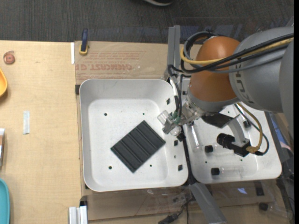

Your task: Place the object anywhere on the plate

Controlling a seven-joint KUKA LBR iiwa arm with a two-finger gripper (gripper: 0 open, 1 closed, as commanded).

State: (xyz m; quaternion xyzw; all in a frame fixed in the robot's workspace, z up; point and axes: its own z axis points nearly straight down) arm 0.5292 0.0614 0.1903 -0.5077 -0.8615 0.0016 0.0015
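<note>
Grey with an orange band, my arm (pixel 261 69) reaches in from the right and hangs over the seam between the two white bins. The left bin (pixel 88 125) is the one that matters for the drop, since the plate (pixel 138 146) lies in it: a dark, ribbed rectangular slab, flat on the floor, turned at a slant and sitting a little right of the middle. The right bin (pixel 264 168) lies mostly under my wrist. My gripper (pixel 169 122) hangs just inside the left bin's right wall, near the plate's upper right corner but not over it. Something pale and glinting shows at its tip, and I cannot tell whether that is part of me or a carried object. Nor can I tell whether the gripper is spread or closed. The only loose things I can make out are small black pieces (pixel 215 171) on the right bin's floor, well apart from the plate. I judge this to be the carry-over step, with the placing not yet done. If I do have the object, the next move calls for a short shift left and down until I am squarely above the ribs, then a low release so nothing rolls off along the grooves.
</note>
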